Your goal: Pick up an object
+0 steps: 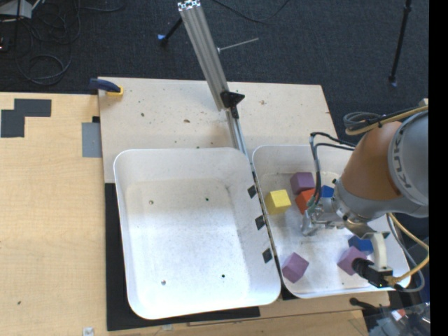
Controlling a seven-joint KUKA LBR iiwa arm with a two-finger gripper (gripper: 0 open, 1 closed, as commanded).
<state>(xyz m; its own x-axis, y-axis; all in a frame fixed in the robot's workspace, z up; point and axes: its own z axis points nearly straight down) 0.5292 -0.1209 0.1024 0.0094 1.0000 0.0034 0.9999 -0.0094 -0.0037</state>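
The right bin [280, 161] holds several small blocks. A yellow cube [278, 199] lies near its left wall, with a purple cube [302, 182] behind it and an orange-red block [305, 199] beside it. Another purple cube [295, 266] sits near the front, and a third purple block [348, 260] is at the front right. A blue block [361, 243] lies just behind that one, and a second blue piece [327, 191] peeks out by the arm. My gripper [310, 225] is low in the bin's middle, just in front of the orange-red block, over bare bin floor.
The left bin [182, 229] lies beside the right one, split from it by a divider with black clips [257, 221]. A slanted aluminium post [210, 58] rises behind the bins. My grey and orange arm [378, 173] covers the right bin's far right side.
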